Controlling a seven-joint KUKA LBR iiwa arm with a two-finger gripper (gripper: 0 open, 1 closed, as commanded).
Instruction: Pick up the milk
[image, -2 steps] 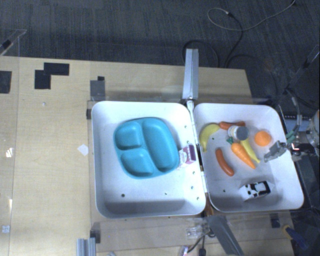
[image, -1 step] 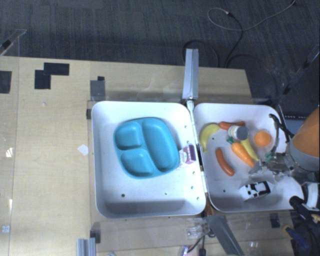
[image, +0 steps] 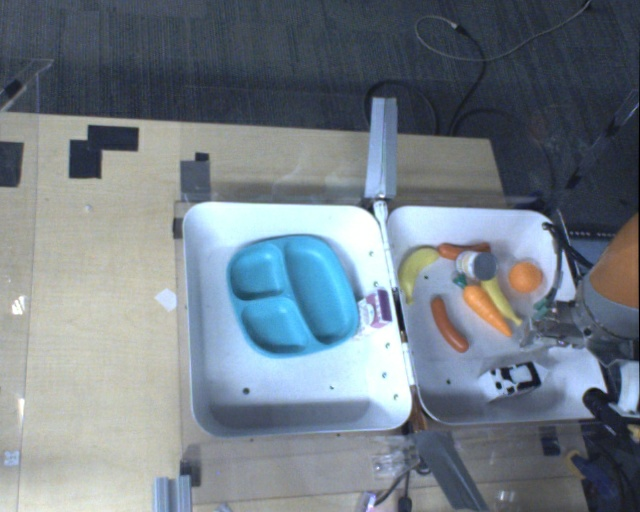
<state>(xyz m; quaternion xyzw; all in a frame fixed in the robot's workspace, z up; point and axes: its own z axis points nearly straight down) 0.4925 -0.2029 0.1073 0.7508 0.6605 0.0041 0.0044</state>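
The milk (image: 515, 378) looks like a small carton with black and white patches, lying on its side near the front of the right bin (image: 440, 405). My gripper (image: 543, 330) hangs at the right side of that bin, a little behind and to the right of the carton and apart from it. Nothing shows in its grasp. The grey arm with its orange band (image: 612, 280) comes in from the right edge.
Behind the carton lie a red sausage (image: 449, 324), a carrot (image: 486, 308), an orange (image: 525, 276), a banana (image: 417, 270) and a grey-capped bottle (image: 472, 262). The left bin (image: 210, 400) holds a blue divided plate (image: 290, 293) and a small pink-and-white pack (image: 377, 308).
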